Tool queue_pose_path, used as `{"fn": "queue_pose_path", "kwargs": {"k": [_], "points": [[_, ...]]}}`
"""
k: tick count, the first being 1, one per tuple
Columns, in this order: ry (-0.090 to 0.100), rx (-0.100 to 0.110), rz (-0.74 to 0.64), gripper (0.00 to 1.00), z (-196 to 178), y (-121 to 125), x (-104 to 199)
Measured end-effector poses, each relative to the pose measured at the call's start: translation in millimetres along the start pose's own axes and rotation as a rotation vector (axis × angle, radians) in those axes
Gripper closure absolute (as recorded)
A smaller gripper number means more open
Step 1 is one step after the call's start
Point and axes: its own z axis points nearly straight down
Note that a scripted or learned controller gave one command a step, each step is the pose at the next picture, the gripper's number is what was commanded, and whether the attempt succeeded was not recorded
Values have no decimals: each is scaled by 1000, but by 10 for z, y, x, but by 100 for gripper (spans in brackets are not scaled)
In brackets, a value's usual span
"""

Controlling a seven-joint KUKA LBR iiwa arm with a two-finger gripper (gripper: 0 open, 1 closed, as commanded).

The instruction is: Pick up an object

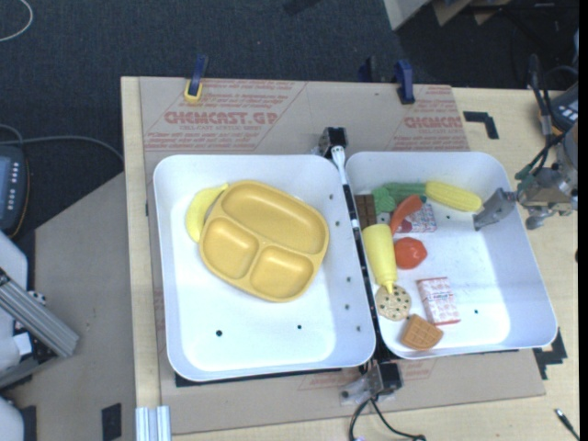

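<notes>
The gripper point(496, 208) hangs at the right-hand bin's point(514, 324) far right rim, near the tip of the toy corn cob point(453, 195) and touching nothing; whether it is spread or closed I cannot tell from here, it is too small and grey against the rim.

Any of the small toys in that bin would do. The corn cob lies nearest, near the back wall, beside a green leafy piece point(397, 193). It looks like hollow plastic — light, stiff and a bit slick, so I would take it across its middle, not by the tapered end, where it could squirt out. The yellow bottle point(380, 254) lies along the left wall, rounded and likely to roll. A red tomato point(410, 252) sits just beside it, with a cookie point(393, 303), a waffle piece point(422, 333) and a small red-and-white packet point(438, 301) toward the front. The packet is flat and would be hard to pinch off the floor.

The left bin point(184, 338) holds 1 yellow divided tray point(262, 240) over a yellow plate point(197, 213). Both bins are smooth white plastic on a board clamped at the back; dark carpet lies beyond
</notes>
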Motion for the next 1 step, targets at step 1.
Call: {"fn": "queue_pose_path", "kwargs": {"k": [1], "points": [[-3,-13,-3,0,-72,29,3]]}}
